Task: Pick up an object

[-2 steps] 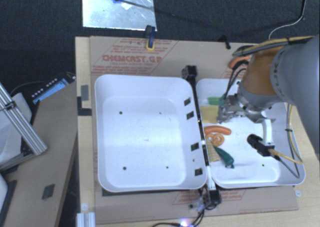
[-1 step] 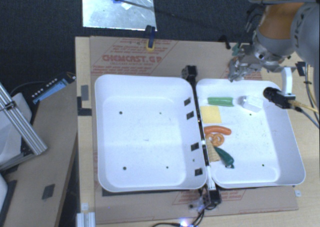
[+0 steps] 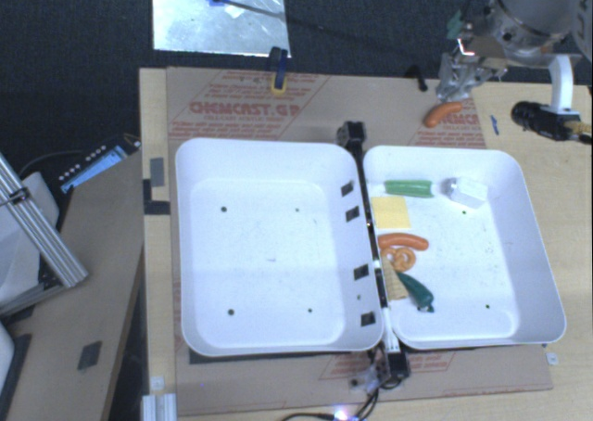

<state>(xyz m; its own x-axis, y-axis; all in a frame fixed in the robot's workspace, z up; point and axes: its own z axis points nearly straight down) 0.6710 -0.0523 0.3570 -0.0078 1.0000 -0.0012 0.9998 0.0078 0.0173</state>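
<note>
My gripper hangs high at the back right, past the far rim of the right bin. A small orange sausage-shaped piece sits at its fingertips, with the fingers closed on its upper end. Inside the right bin lie a green cylinder, a pale clear piece, a yellow square, a curled orange piece and a dark green object against a tan one.
The left bin stands beside the right one, joined by a black clip strip. Both rest on a cardboard sheet. A black fitting lies at the right, and a silver sheet at the back.
</note>
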